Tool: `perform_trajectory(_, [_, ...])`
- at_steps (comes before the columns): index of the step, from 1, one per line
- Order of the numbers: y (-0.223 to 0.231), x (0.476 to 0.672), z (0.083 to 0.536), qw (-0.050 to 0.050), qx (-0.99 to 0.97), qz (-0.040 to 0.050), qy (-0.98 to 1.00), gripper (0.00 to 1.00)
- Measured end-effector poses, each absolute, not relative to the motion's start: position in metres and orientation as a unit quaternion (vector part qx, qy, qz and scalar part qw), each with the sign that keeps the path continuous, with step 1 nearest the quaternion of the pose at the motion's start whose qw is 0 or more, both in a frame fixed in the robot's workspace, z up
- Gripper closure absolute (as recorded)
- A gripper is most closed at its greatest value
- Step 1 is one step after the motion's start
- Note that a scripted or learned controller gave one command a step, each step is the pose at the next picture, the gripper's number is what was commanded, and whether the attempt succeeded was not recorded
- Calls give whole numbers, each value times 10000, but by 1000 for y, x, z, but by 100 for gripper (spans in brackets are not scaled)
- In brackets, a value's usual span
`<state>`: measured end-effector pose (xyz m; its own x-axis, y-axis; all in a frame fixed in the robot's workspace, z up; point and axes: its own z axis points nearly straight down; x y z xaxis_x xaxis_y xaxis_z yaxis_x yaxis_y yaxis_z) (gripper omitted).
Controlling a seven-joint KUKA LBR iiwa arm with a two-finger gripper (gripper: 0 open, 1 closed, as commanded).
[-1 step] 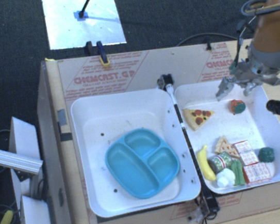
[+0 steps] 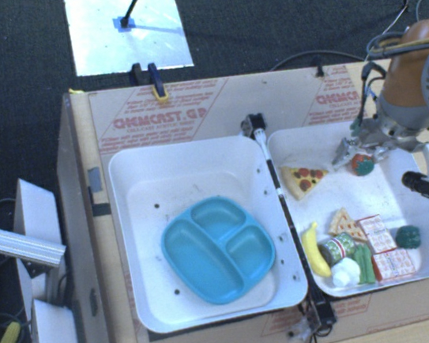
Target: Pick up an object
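Two shallow white bins are set side by side on the worktop, their inner rims meeting along a centre line. The left bin is occupied by a blue divided plate, with bare floor left along its far and left walls. In the right bin, the near half is crowded: a banana, a cracker, a can, a white item, two red-and-white boxes and a dark green round item are packed close together. A pizza slice lies apart, near the inner rim. Open floor is found in the far half and along the right wall. The red-and-green item is located in the far right part of this bin, clear of the other contents. The arm is brought in over the bin's far right corner and angled downward. The end effector is positioned directly at the red-and-green item; whether it is released or clenched cannot be told, and a grasp cannot be confirmed. The worktop is covered by a pale printed sheet. Dark carpet surrounds it, with a shiny sheet laid beyond the far edge.
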<state>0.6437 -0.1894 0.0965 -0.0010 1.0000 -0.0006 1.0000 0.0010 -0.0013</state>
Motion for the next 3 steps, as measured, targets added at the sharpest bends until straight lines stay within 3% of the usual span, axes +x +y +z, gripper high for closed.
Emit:
perform_trajectory(1, [-206, 668, 86, -10, -7056, -11, -7086, 0])
perform_trajectory(2, [-206, 651, 85, -15, -7064, -4, -7079, 0])
perform_trajectory(3, [-206, 652, 96, -30, -7057, -12, -7086, 100])
